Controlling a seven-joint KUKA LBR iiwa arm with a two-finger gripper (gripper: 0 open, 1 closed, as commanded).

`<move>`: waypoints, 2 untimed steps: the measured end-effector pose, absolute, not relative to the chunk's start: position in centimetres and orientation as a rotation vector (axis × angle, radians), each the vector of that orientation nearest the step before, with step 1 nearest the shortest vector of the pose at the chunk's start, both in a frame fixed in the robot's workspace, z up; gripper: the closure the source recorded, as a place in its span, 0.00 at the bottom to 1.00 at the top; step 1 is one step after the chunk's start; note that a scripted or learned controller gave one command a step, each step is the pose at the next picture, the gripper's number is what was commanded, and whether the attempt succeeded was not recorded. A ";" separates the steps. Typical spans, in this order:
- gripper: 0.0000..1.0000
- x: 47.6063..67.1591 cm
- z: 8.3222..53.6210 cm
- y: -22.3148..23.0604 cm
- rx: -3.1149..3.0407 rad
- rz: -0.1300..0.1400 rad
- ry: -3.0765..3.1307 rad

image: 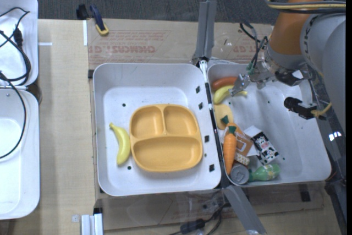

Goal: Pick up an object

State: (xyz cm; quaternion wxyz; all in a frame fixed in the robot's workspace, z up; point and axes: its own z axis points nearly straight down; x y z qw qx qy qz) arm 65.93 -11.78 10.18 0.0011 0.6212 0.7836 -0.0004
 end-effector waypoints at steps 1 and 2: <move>0.00 63.8 14.3 -12.1 1.979 0.000 2.438; 0.00 65.9 9.2 -10.8 1.833 0.000 2.550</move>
